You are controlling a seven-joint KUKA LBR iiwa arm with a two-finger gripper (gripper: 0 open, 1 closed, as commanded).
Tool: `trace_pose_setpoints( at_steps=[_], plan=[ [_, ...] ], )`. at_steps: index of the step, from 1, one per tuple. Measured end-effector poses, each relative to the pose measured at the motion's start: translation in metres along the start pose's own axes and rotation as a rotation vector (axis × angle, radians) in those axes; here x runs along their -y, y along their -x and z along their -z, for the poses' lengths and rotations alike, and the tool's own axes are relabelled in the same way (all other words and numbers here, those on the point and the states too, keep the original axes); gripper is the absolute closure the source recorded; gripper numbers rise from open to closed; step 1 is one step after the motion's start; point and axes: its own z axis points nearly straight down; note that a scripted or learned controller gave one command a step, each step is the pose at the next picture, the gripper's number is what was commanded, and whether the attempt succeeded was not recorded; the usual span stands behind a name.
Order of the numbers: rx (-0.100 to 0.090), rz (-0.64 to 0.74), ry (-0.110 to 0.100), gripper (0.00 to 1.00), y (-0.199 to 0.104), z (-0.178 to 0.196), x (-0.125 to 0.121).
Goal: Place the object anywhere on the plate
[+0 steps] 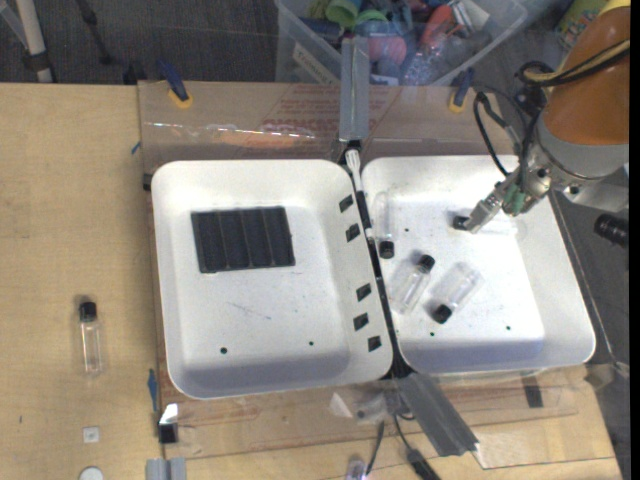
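A black ribbed rectangular plate [243, 239] lies flat in the left bin [180, 358], toward its back left. Three clear vials with black caps lie on their sides in the right bin [560, 338]: one [411, 282] near the middle, one [452, 292] just right of it, and a smaller one [383, 236] against the divider. My gripper [474, 219] hangs low over the back of the right bin, slanted down to the left, above and right of the vials and apart from them. A dark tip shows at its lower end.
A metal divider [362, 258] with black clips separates the two bins. Another clear vial [90, 336] lies on the wooden bench left of the bins. A plastic tub of coloured items [400, 18] stands behind. Black cables [495, 128] trail from the arm.
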Motion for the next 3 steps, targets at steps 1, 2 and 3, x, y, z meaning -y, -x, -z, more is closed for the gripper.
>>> trace_pose_setpoints(
  at_steps=[1, 2, 3],
  plan=[
    [-0.002, -0.109, -0.006, 1.00, -0.056, 0.045, 0.011],
    [-0.002, -0.265, -0.007, 1.00, -0.116, 0.095, -0.004],
    [-0.003, -0.259, -0.010, 1.00, -0.177, 0.040, -0.009]
  ],
)
